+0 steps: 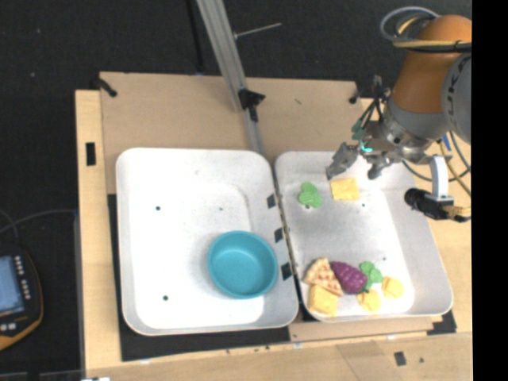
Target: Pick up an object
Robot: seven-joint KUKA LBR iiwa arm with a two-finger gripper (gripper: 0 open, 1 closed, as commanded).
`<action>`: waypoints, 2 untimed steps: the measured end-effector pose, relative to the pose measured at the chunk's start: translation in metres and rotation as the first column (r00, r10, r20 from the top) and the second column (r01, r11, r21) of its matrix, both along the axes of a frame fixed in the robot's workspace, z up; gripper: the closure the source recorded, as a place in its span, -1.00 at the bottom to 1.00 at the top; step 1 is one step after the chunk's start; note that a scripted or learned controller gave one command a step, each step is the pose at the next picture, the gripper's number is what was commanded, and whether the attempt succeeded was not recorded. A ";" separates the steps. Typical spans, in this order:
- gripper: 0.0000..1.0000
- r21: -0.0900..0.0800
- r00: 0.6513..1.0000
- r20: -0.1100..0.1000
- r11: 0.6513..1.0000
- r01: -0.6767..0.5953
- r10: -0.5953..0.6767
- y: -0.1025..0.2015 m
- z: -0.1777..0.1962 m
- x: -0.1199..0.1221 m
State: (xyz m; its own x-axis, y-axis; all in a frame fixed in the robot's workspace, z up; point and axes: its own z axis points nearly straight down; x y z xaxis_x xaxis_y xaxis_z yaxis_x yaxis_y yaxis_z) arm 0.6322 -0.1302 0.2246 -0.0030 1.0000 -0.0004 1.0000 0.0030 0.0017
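Camera view, looking down at a slant: the arm [425,78], grey with an orange band, reaches in from the right, and its tool [359,162] hangs over the far end of the right bin [413,236]. The two fingers are spread apart with nothing between them. Just below the tool lies a yellow block [344,189], close to the fingertips; whether they touch it cannot be told. To the left of the block sits a small green toy [309,196], near the wall between the bins. At the near end of the same bin lies a heap of toy food: a waffle piece [320,274], a purple bunch of grapes [348,275], a green piece [371,273] and several yellow pieces [323,300]. The left bin [175,189] holds a blue bowl [242,263], upright, near its right wall. Both bins rest on the table [182,109].
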 end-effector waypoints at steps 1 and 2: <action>-1.00 -0.002 1.000 -0.004 1.000 0.003 -0.003 -0.004 -0.043 0.003; -1.00 -0.001 1.000 -0.006 1.000 0.004 -0.004 0.004 -0.093 -0.002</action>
State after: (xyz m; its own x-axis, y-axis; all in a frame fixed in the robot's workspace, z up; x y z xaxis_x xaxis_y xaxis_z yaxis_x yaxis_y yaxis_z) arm 0.6301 -0.1267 0.1313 0.0009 1.0000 -0.0015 1.0000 -0.0009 -0.0040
